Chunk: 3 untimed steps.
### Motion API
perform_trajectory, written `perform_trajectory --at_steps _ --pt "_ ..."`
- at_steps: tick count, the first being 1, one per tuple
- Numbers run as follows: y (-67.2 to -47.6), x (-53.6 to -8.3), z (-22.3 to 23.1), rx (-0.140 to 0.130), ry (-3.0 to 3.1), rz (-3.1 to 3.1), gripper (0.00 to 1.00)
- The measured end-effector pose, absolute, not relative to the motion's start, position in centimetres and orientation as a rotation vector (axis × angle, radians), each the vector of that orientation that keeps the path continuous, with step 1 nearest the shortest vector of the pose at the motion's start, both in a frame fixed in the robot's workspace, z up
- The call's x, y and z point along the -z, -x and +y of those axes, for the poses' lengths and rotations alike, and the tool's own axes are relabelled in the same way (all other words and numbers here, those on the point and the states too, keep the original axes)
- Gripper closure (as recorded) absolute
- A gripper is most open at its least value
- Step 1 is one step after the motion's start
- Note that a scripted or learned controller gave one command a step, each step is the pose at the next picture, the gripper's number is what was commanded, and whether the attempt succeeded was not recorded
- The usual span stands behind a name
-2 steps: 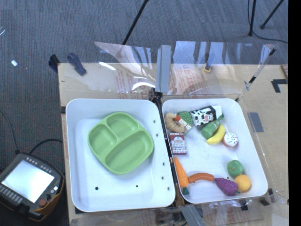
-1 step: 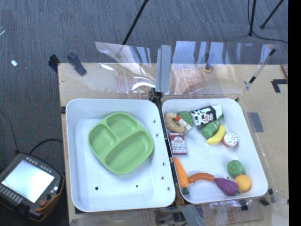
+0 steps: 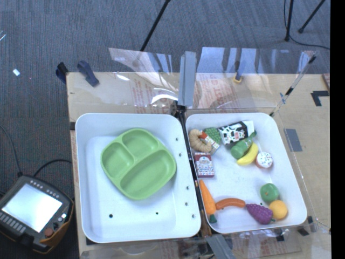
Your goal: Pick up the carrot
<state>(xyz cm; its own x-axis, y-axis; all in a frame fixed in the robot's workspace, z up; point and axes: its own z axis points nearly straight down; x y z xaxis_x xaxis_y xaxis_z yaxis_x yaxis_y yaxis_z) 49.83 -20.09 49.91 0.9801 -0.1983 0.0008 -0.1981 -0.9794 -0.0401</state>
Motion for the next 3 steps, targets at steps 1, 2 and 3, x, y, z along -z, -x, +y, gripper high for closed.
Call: perform_trajectory --at_steps 1,2,3 --pt "-49.1 -48.6 -21.0 0.003 3.113 0.303 1.0" --pt "-49.4 -49.5 -20.8 0.01 3.1 0.292 1.0" --pt "-49.6 -50.4 -20.7 0.016 3.087 0.285 1.0"
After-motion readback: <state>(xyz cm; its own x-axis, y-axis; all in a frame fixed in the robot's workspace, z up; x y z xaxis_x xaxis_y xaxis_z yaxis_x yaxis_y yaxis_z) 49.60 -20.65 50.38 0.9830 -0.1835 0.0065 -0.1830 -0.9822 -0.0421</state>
